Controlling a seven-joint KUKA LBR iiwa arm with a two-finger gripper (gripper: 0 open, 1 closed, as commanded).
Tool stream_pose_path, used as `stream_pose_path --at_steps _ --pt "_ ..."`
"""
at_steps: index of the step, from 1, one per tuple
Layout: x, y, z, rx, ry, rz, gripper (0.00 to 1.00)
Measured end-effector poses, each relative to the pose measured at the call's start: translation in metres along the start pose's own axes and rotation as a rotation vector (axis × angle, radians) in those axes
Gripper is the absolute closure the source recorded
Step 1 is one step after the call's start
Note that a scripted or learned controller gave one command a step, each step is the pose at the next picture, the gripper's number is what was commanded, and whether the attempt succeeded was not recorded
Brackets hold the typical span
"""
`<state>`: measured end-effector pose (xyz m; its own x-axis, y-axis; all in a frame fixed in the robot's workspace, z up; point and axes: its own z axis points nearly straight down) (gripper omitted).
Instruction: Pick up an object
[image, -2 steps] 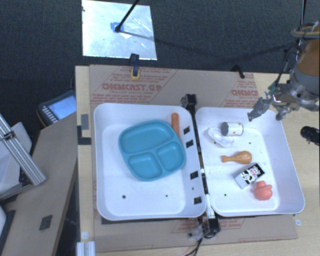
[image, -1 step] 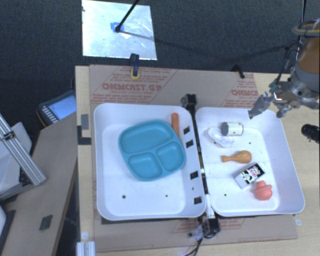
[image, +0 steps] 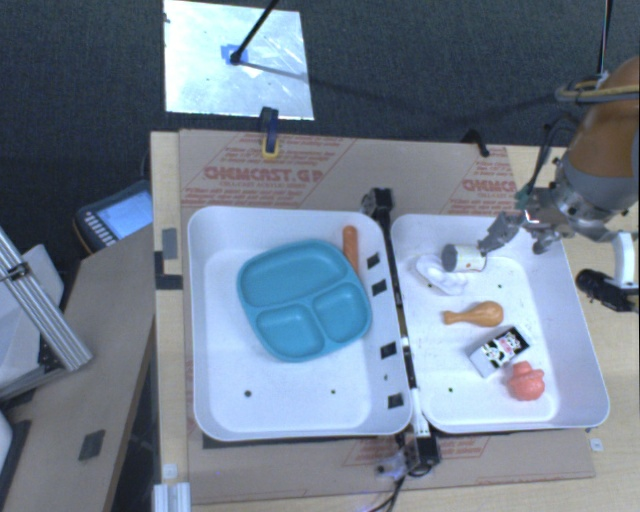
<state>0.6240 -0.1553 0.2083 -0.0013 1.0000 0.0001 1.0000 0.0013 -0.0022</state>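
My gripper (image: 521, 238) hangs over the far edge of the right bin (image: 570, 330), open, with nothing between its fingers. Its left finger (image: 496, 237) reaches down toward a small grey-and-white cylinder (image: 464, 258), stopping just right of it. A crumpled white piece (image: 440, 275) lies next to the cylinder. Nearer the front are a tan toy drumstick (image: 477, 316), a black-and-white box (image: 498, 350) and a pink toy (image: 524, 381).
The left bin (image: 215, 330) holds a blue divided plate (image: 302, 312) and an orange stick (image: 350, 248) by the centre divider. A black fixture (image: 600, 288) sticks out at the right bin's right rim. A yellow clip (image: 269, 140) sits behind the bins.
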Motion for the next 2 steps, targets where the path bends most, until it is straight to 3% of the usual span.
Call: stream_pose_path --at_steps 2 --pt "0.004 -0.010 0.111 0.000 0.000 0.001 0.00"
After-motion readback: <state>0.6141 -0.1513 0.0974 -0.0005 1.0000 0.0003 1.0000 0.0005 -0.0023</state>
